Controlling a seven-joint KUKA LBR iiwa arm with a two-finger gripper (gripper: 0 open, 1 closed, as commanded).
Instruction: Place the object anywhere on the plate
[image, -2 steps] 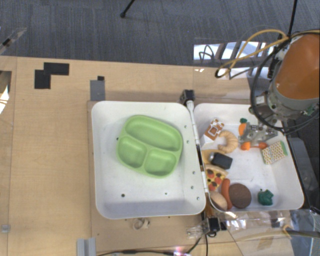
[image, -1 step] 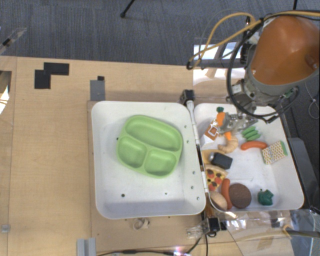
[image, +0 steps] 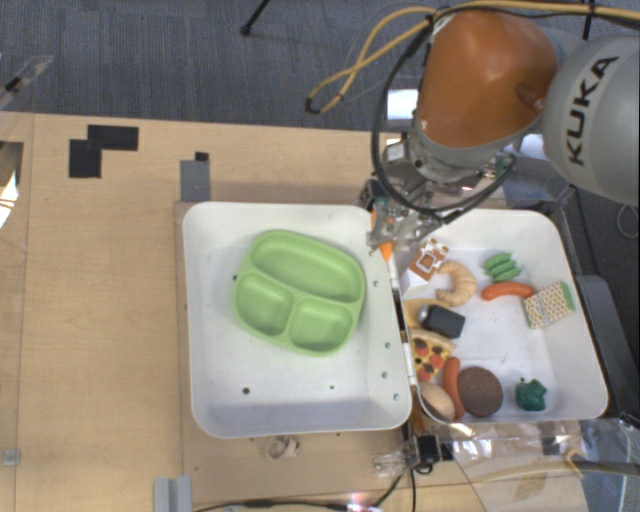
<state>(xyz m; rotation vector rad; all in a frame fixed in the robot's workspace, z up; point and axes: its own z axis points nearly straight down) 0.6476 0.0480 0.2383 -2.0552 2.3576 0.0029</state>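
Observation:
A green plate (image: 298, 292) with three compartments lies in the left white bin (image: 215, 390). The right bin (image: 580, 300) holds toy food: a croissant (image: 458, 284), a waffle-like piece (image: 428, 261), a black block (image: 441, 321), a pizza slice (image: 430, 353), a sausage (image: 508, 291), green beans (image: 502, 266), a brown round piece (image: 480, 390) and broccoli (image: 531, 395). My gripper (image: 395, 233) hangs under the orange wrist, over the divide between the bins at their far end, just left of the waffle piece.
A cracker-like square (image: 548, 304) lies at the right bin's right side. A hotdog (image: 452, 385) and a pale round piece (image: 436, 402) sit at its near left corner. Cables run above the arm and along the bench's front edge.

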